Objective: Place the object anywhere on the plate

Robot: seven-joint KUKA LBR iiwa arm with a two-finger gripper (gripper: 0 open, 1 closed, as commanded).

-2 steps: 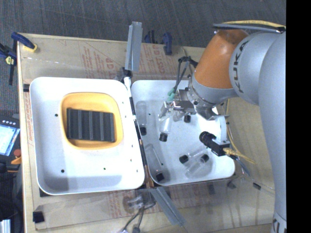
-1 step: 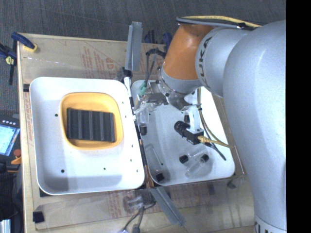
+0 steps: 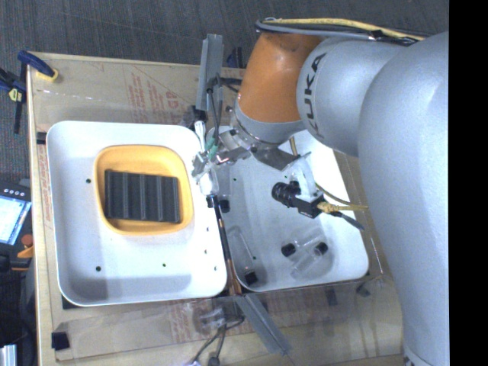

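Observation:
A yellow plate (image 3: 177, 161) with rounded corners lies in the left white bin (image 3: 76, 273). On its middle rests a dark grey ribbed block (image 3: 143, 197), lying flat. My gripper (image 3: 207, 158) hangs over the divider between the two bins, just off the plate's upper right corner and apart from the block. The orange band and grey wrist (image 3: 274, 82) sit above it and hide most of its body.
In the right bin (image 3: 347, 269) lies a clear plastic piece with dark ends (image 3: 306, 253), near the front. A black cylinder with a cable (image 3: 293, 195) hangs by the wrist. A blue clamp (image 3: 38, 65) sits at the wooden bench's far left corner.

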